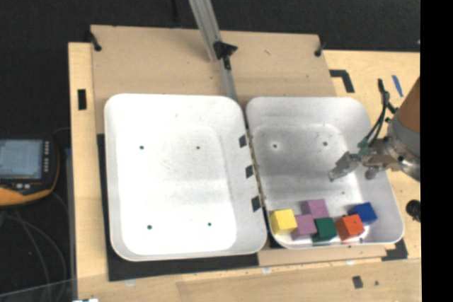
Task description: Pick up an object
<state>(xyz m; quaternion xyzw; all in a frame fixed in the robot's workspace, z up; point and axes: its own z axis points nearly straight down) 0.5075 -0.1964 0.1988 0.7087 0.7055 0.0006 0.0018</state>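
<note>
Several small blocks lie along the front edge of the right bin [297,124]: a yellow block [284,221], two purple blocks [311,216], a green block [325,229], an orange-red block [350,226] and a blue block [364,212]. My gripper [347,167] comes in from the right and hangs over the right side of that bin, above and behind the blocks. Its fingers point left, and nothing shows between them. The gripper is apart from every block.
The left bin [177,173] lies beside the right one, with small clips along their shared edge. A slanted metal pole [202,3] rises behind the bins. A handheld device [25,163] rests off the bench at left.
</note>
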